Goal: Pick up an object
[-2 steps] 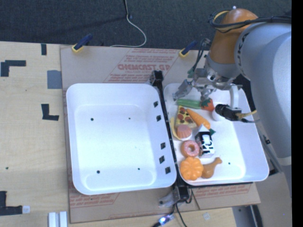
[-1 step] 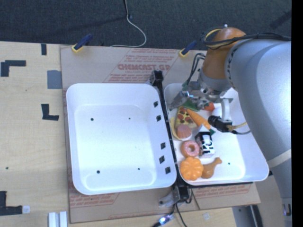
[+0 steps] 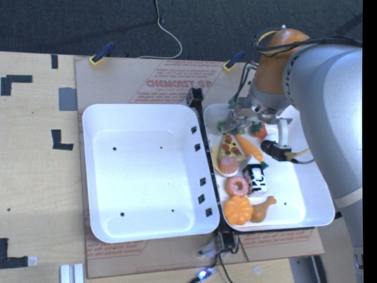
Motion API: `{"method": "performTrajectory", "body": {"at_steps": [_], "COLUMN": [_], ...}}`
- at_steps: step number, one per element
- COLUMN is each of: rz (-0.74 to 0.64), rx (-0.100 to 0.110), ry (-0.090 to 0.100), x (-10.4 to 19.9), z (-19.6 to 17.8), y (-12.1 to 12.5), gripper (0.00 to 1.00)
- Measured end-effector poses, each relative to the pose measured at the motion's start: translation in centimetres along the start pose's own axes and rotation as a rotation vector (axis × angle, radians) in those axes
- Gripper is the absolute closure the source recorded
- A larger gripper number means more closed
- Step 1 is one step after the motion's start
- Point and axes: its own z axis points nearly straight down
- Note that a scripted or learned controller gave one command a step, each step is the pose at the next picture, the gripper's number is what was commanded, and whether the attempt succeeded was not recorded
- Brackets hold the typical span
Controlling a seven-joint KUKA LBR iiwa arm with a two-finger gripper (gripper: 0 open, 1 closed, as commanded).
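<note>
I see the gripper (image 3: 238, 118) low in the far end of the right bin (image 3: 312, 208), over a green toy (image 3: 225, 124); I can't tell its opening. Nearer lie a carrot (image 3: 250, 148), pizza slice (image 3: 232, 146), donut (image 3: 238, 186) and pumpkin (image 3: 238, 210).

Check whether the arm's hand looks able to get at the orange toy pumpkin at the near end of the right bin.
Probably yes. The orange toy pumpkin lies uncovered from above, though the pink frosted doughnut and tan toy drumstick crowd it. The hand sits over the bin's far end.
</note>
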Motion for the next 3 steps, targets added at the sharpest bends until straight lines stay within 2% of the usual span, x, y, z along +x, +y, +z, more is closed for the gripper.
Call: {"method": "performTrajectory", "body": {"at_steps": [1, 2, 3], "rz": [0.005, 0.006, 0.004], "rx": [-0.010, -0.002, -0.001], "ry": [0.002, 0.008, 0.000], "x": [-3.2, -12.0, -12.4], "z": [0.6, 1.0, -7.1], "y": [-5.1, -3.6, -10.1], "gripper": [1.00, 1.00, 1.00]}}
